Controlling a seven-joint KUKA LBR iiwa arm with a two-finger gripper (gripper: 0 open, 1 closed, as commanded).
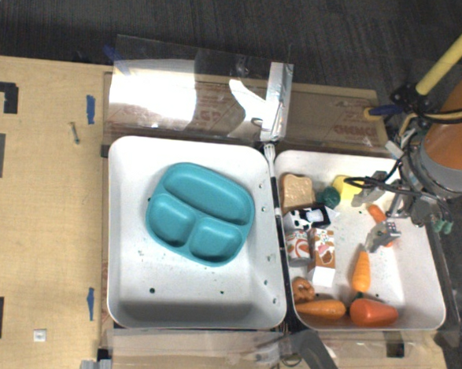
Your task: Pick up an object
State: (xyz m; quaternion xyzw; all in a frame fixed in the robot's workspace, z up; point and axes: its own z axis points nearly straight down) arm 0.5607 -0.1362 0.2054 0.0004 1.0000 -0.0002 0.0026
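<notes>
While my pincer (379,229) is hanging low over the right bin (434,269), toward its right wall, I cannot tell whether it is parted or closed; the wrist hardware is masking it, and nothing is visibly sitting in its grasp. Just below it, a small carrot (361,271) is lying upright-lengthwise on the bin floor, the nearest candidate for picking. Beyond that, a red pepper (373,311) and an orange sausage-shaped piece (321,307) are crowding the bin's front edge, with a small pretzel-like item (303,289) at the front left corner. Along the left wall, a bread slice (297,191), a black-and-white toy (307,217) and two printed cartons (312,245) are stacking into a column; a yellow piece (344,184) is resting near the back edge. The left bin (125,235) is carrying a teal divided plate (200,212).

Risks, as I am judging them: the carrot is narrow and rounded, so an off-centre closure may be squeezing it sideways out of my grip; descending near the right wall, I may be clipping the rim; and cables at my wrist may be snagging.
</notes>
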